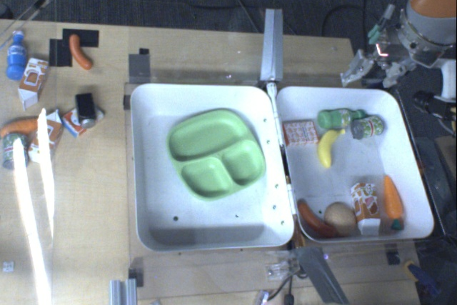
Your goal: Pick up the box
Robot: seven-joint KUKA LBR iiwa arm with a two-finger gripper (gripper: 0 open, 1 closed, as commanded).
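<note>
The claw hangs open just past the right bin's back edge — the box lies untouched by its left wall.

A pale wooden bench carries two shallow white bins side by side, the left bin and the right bin. Beside them, on the bare bench top, lie a blue bottle, an orange sausage, small cartons and a black block.
</note>
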